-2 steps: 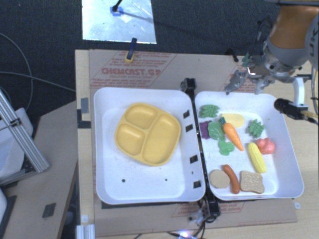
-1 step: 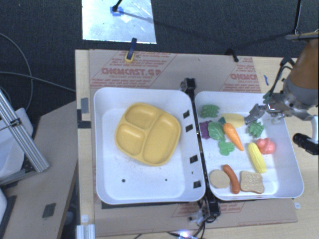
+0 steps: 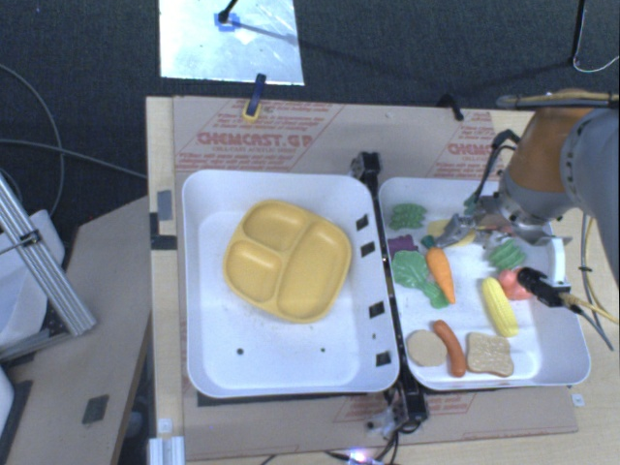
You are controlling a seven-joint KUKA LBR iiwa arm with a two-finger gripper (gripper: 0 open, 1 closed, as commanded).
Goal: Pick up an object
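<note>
lying just below the fingers [image 3: 453, 232], the carrot [image 3: 441, 272].

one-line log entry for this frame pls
arm: over right bin | hand: low, near carrot | grasp: none seen | left bin: yellow divided plate

A yellow divided plate [image 3: 288, 260] is seen in the left white bin [image 3: 208, 356]. A shiny metal sheet [image 3: 231, 27] lies on the dark floor beyond the brown board [image 3: 291, 134].
</note>
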